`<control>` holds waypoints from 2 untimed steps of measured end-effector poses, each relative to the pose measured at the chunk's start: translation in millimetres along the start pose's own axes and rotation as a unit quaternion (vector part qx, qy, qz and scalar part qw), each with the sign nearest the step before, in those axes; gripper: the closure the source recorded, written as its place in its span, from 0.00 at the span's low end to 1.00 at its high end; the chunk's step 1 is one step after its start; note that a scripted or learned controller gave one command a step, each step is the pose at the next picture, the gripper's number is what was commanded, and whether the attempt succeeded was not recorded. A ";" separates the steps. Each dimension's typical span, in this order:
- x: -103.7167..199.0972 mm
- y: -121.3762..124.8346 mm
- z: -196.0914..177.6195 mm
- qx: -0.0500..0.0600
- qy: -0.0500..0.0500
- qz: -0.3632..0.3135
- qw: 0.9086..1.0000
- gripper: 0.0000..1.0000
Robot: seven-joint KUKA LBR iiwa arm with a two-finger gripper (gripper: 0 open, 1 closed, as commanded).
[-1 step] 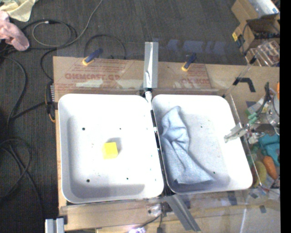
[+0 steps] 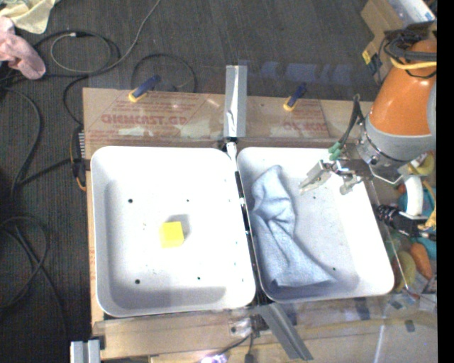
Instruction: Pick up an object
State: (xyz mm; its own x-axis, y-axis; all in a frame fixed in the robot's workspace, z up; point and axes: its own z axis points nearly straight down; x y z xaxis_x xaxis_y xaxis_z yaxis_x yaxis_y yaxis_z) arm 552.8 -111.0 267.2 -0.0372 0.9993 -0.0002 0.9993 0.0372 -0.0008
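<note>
Bench with 2 bins: left bin (image 2: 106,213) holds yellow block (image 2: 172,234) mid-floor; right bin (image 2: 369,234) holds cloth (image 2: 280,227) along left wall; gripper (image 2: 328,179) above, jaws open, empty.

A brown worktop (image 2: 170,120) with faint red lettering bears two blue-and-yellow clamps (image 2: 144,88) along its far edge, with a strip of grey tape (image 2: 235,103) between them. Black cables (image 2: 85,51) loop over the dark floor beyond it. In the far left corner lie a pink cloth (image 2: 23,53) and a pale yellow cloth (image 2: 32,14).
</note>
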 end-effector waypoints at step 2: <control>60.8 47.8 40.4 0.001 0.000 0.015 1.000 0.00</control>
State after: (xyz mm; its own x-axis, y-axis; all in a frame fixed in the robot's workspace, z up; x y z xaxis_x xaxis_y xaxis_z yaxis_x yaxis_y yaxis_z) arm 598.3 -48.4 226.7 -0.0077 1.0000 0.0004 1.0000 0.0077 -0.0023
